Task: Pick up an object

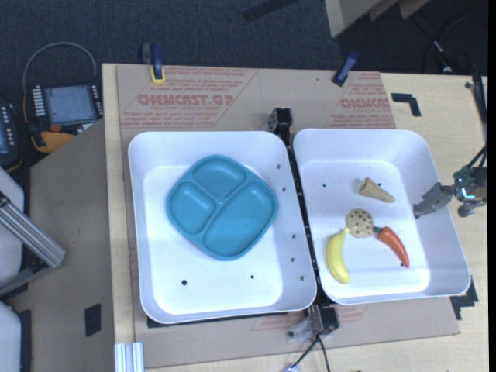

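So working from the front of the bench (70,208) back: the closest graspable thing is the banana (337,257), sitting toward 6 o'clock in the right bin (442,285). Just above it is a little speckled cookie (358,222), touching or nearly touching the banana's top end, and right beside that at 3 o'clock is a carrot (394,244) whose green top looks like it butts against the cookie. That cluster is my main worry. If the program goes for any one of the three, a finger could easily land on a neighbour and shove things around or pinch two at once.

Farther back, around 12 o'clock of the cluster, there's a wedge that looks like a waffle cone piece (377,190). It's apart from the others, so probably the cleanest pick, though it's small and low and might slide.

The end effector (440,198) is at the bin's 3 o'clock edge, right over the rim. I can't tell how its jaws stand from this angle, and I see nothing in it. Being that near the wall, a straight drop could clip the rim.

The left bin (155,285) has a blue divided plate (223,206), flat and wide, likely a poor grab for two fingers.
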